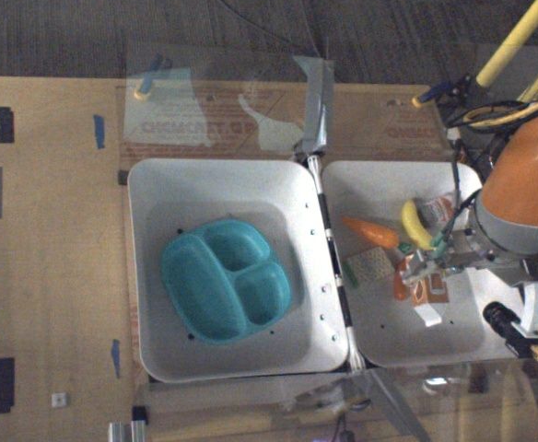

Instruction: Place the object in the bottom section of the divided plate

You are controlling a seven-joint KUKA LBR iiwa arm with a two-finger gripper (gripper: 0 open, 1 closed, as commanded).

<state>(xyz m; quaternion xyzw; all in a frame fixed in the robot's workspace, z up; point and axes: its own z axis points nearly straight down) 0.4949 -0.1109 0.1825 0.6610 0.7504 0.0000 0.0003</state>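
Wooden bench (48,274), two bins; teal divided plate (226,279) left; end effector (423,267) right, grip state indiscernible.

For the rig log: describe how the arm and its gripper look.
The arm is a rounded grey body with a broad orange band above the wrist. The gripper is a small metallic grey assembly with green and dark wiring running along it.

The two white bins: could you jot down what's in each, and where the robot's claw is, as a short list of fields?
left bin: holds a teal divided plate, three sections, nothing in them
right bin: holds a carrot, a banana, a speckled sponge, an orange-and-white packet
gripper: low over the right bin, beside the packet
fingers: unclear
task state: nothing on the plate yet
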